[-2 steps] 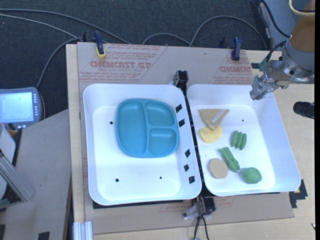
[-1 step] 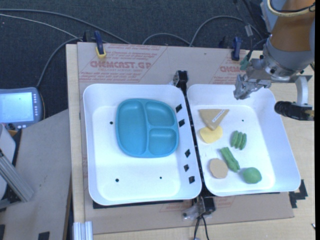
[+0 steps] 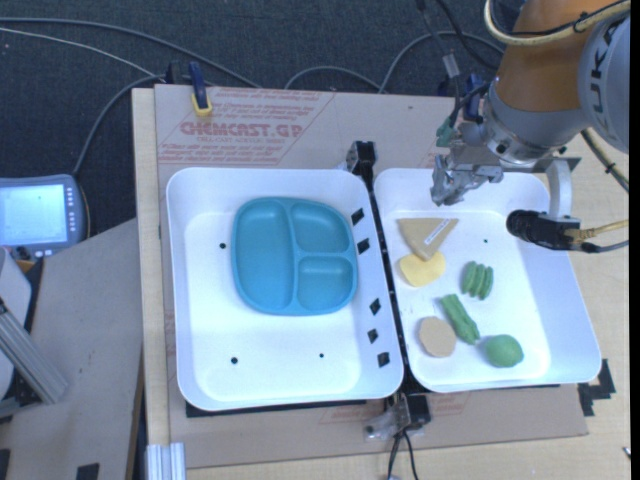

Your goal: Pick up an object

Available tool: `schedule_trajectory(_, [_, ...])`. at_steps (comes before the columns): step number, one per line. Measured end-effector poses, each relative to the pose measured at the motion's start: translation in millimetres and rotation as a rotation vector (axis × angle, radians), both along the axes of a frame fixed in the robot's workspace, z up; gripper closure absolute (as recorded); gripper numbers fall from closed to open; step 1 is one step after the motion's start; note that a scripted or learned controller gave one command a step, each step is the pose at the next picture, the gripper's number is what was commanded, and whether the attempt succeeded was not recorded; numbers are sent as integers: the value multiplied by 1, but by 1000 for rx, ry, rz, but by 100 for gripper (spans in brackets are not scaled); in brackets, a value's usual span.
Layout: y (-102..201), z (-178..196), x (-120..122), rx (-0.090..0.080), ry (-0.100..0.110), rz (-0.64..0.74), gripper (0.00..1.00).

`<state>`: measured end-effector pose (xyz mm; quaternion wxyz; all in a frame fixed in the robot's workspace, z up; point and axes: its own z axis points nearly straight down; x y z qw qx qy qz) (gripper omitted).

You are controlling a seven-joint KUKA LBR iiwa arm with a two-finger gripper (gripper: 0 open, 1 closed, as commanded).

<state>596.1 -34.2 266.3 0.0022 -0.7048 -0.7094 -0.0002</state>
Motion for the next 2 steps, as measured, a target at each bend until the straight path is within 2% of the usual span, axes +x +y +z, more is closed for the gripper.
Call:
schedule_trajectory(1, [49, -1, 4, -1, -2, -1, 100])
schedule_trajectory(2, [105, -21, 1, -1, 3, 0, 100])
